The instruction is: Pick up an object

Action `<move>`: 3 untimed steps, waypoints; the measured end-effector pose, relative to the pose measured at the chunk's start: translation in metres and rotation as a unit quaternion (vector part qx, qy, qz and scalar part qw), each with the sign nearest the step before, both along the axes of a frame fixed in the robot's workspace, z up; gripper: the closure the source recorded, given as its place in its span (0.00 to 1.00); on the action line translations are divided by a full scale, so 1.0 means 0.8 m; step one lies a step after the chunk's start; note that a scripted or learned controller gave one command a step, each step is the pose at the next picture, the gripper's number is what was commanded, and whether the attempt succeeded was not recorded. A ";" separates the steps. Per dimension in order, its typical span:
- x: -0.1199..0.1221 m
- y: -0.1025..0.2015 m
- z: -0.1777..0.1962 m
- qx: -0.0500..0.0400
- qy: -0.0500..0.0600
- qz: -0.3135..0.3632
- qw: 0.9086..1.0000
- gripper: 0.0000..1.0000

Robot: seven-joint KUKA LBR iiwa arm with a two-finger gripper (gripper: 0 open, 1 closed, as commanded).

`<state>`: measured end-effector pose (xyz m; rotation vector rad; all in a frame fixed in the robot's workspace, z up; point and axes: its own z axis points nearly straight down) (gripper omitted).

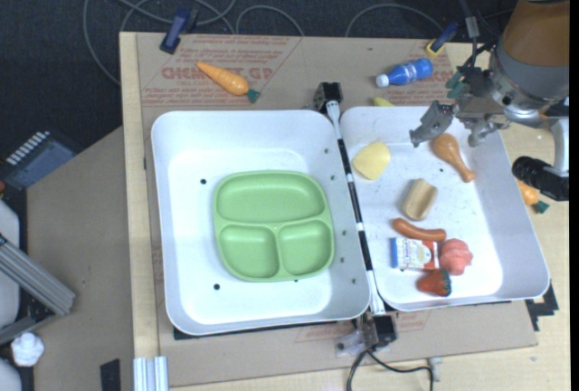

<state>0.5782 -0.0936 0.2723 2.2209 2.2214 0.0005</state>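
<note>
Dark carpet with looping cables surrounds the bench (136, 226), where we see two white bins side by side. Our left bin (181, 154) carries a green divided tray (271, 224); the right bin (516, 253) holds the toy food. We have the tool (455, 119) over the far end of the right bin, fingers spread wide with nothing between them. A tan drumstick (451, 154) lies just below it, with a yellow lemon (372, 160), a sausage (419, 231) and other pieces nearer. We judge the pick is not yet made: descent, closing and lifting remain.
</note>
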 end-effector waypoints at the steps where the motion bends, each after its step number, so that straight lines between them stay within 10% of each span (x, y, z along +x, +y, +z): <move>1: -0.025 -0.005 -0.221 0.000 -0.001 -0.001 1.000 0.00; 2: -0.070 -0.008 -0.231 -0.001 -0.005 0.000 1.000 0.00; 3: 0.008 -0.076 -0.232 -0.002 -0.003 0.000 1.000 0.00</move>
